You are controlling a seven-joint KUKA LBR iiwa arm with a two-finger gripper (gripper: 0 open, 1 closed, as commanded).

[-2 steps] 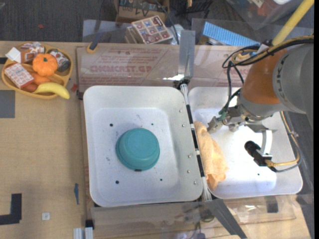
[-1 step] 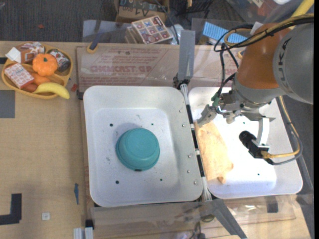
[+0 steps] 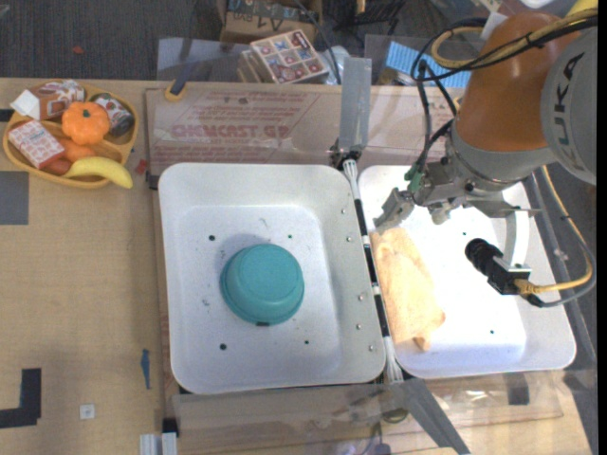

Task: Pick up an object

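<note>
A teal bowl [image 3: 263, 283] lies upside down in the middle of the left bin [image 3: 190, 197]. A tan, crumpled cloth-like object [image 3: 406, 287] stretches along the left wall of the right bin [image 3: 545, 344]. My gripper [image 3: 414, 212] hangs over the upper left part of the right bin, just above the far end of the tan object. Its two fingers [image 3: 390, 210] stand apart, so it is open, and nothing shows between them.
A black cylinder with a yellow cable [image 3: 491, 263] hangs from the arm over the right bin. A yellow dish of toy fruit [image 3: 71, 138] sits at the far left of the bench. A cardboard sheet [image 3: 237, 131] lies behind the bins.
</note>
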